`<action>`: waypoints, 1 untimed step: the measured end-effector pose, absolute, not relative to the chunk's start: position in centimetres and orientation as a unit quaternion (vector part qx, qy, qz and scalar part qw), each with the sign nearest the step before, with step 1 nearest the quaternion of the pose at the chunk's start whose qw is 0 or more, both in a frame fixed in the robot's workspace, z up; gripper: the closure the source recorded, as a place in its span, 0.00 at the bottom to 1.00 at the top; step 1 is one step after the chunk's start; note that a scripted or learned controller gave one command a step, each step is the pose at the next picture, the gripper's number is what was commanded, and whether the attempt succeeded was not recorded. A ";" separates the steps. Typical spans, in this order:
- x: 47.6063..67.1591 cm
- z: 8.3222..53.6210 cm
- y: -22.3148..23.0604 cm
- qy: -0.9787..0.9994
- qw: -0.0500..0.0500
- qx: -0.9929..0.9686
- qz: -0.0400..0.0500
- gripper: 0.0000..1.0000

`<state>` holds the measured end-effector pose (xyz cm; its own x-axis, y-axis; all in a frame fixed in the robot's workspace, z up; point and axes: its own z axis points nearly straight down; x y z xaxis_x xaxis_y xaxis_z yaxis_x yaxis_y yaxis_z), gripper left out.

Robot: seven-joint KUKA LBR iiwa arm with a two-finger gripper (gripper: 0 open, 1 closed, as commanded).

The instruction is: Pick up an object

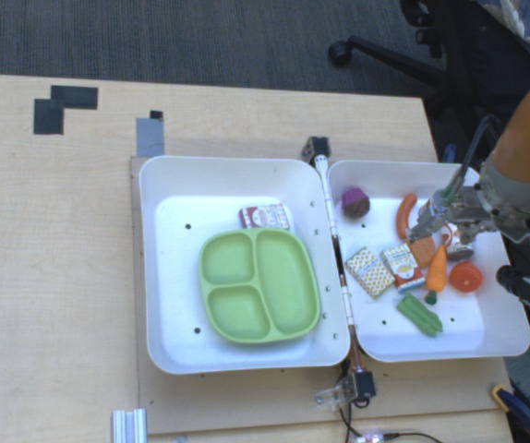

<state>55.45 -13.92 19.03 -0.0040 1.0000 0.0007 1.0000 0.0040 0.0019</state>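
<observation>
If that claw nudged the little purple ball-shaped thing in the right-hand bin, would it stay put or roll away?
Probably roll: the purple toy looks rounded, with nothing touching it, on the right bin's smooth white floor. It seems small and likely light, so a slight push could send it toward a wall. Its roundness may also slip from the fingers.

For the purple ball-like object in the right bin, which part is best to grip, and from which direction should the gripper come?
Grip the purple object across its widest middle, coming straight down from above. It looks roundish with no handle, so no side seems better. It sits alone in the far left corner of the right bin, close to the wall, so a sideways approach would probably be blocked.
</observation>
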 end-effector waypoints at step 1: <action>58.3 9.8 -11.1 0.708 0.006 0.706 0.004 0.00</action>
